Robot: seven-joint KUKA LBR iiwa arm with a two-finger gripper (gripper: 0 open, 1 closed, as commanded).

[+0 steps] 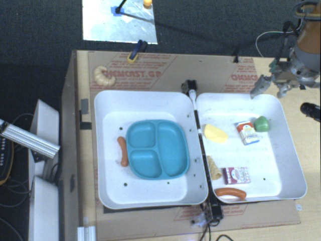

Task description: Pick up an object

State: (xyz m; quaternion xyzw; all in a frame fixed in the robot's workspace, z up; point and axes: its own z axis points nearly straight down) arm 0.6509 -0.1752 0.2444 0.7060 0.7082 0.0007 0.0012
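Gripper (271,87): hovering above the right bin's (286,129) far rim, fingers spread and carrying nothing.
Targets: yellow piece (215,133), red-white carton (247,132), green item (261,124), maroon packet (236,175) and sausage (230,194) all lying in the right bin.
Left bin (105,149): holding blue tray (157,148).
Progress: nothing picked yet; descent, grasp and lift are looking outstanding.

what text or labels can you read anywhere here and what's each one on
"COMCAST.G?" roughly, red print on the cardboard sheet behind the left bin; its last letters are blurred.
A matching red print, upside down, near the cardboard's far right corner: too blurred to read.
Red and white carton in the right bin: label too small to read.
Maroon packet: print too small to read.
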